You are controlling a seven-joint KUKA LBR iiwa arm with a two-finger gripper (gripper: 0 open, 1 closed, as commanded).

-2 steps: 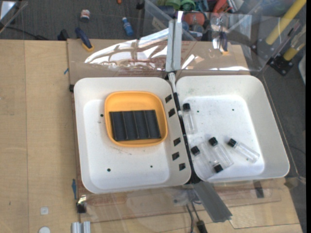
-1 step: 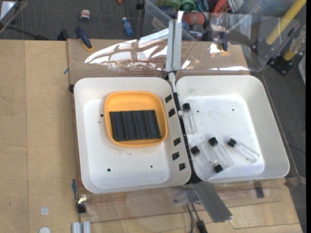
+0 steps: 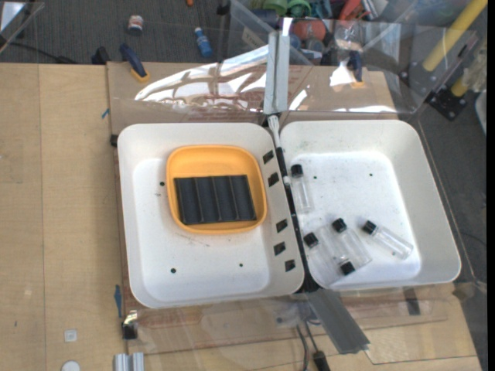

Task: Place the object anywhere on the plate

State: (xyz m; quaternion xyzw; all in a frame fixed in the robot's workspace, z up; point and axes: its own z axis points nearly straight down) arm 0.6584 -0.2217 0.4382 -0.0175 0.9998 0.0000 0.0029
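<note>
An orange plate (image 3: pixel 216 155) with rounded corners lies in the left white bin (image 3: pixel 147 238), slightly back of the bin's middle. A black ridged block (image 3: pixel 215 199) rests flat on the plate and covers most of its floor. In the right white bin (image 3: pixel 433 230) lie several clear vials with black caps. One vial (image 3: pixel 300 190) lies next to the divider. Another vial (image 3: pixel 389 239) sits toward the front right, and more vials (image 3: pixel 346 246) cluster at the front middle.
Small black clips (image 3: pixel 280 226) line the ridge between the bins. An upright metal post (image 3: pixel 276 68) rises behind that ridge. A clear tub of colourful toys (image 3: pixel 325 6) stands behind the bench. A wooden table surface (image 3: pixel 54 207) extends to the left.
</note>
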